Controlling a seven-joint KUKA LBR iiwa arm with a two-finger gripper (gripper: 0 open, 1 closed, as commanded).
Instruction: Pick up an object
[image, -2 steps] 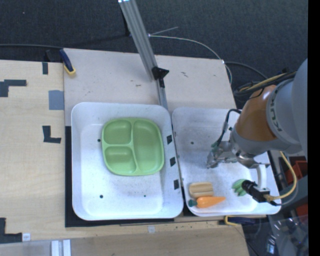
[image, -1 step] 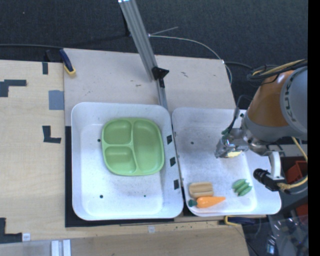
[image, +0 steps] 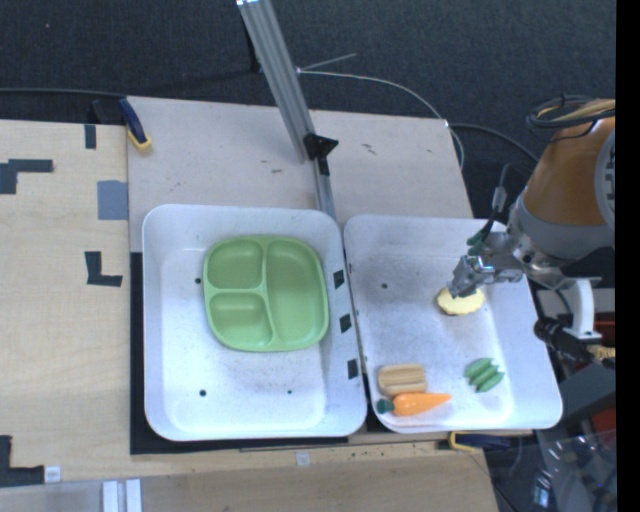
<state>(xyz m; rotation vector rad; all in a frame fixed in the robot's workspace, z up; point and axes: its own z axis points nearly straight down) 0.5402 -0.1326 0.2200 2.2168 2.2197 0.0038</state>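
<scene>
The right bin (image: 400, 260) holds a pale yellow round piece (image: 460, 302) near its right side, a tan bun-like piece (image: 401, 379), an orange carrot (image: 422, 403) at the front edge and a green pea pod (image: 484, 374). My gripper (image: 468, 283) comes in from the right and hangs right over the top edge of the yellow piece, fingertips at or just above it. Whether it touches the piece is unclear.
The left bin (image: 175, 330) carries a green divided plate (image: 266, 293). A metal pole (image: 290, 90) slants down to the bins' back edge. Cables run across the bench behind the right bin.
</scene>
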